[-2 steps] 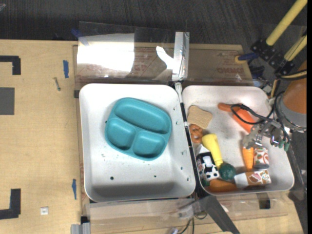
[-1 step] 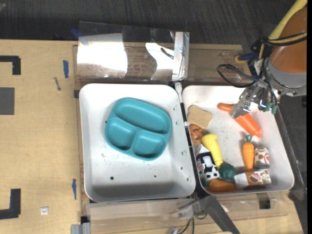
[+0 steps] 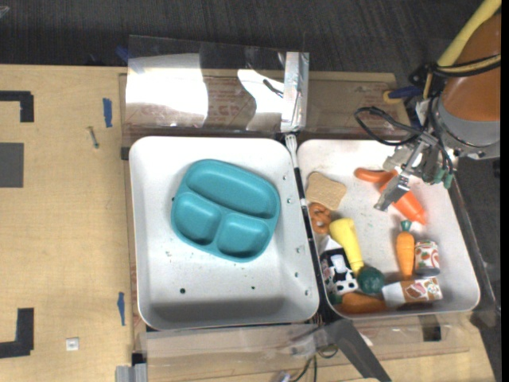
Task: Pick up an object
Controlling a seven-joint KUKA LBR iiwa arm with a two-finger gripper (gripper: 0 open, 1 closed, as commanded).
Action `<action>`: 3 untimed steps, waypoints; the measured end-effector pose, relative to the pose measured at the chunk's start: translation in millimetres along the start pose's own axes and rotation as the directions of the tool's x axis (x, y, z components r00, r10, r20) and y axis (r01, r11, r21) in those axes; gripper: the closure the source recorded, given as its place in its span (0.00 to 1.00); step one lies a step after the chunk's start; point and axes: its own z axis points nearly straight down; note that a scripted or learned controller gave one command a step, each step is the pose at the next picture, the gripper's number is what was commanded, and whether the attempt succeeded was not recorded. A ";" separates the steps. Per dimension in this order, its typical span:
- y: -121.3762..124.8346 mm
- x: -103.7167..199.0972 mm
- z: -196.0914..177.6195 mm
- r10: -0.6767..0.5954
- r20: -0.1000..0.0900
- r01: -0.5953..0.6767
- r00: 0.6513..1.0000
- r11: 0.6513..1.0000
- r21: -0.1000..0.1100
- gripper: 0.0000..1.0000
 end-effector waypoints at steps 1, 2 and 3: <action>-52.1 50.9 82.7 -0.028 -0.007 0.028 1.000 1.000 0.002 0.00; -125.3 44.6 131.6 -0.054 0.017 0.054 0.998 0.999 -0.001 0.00; -120.8 46.2 135.6 -0.168 0.028 0.168 0.985 0.986 -0.002 0.00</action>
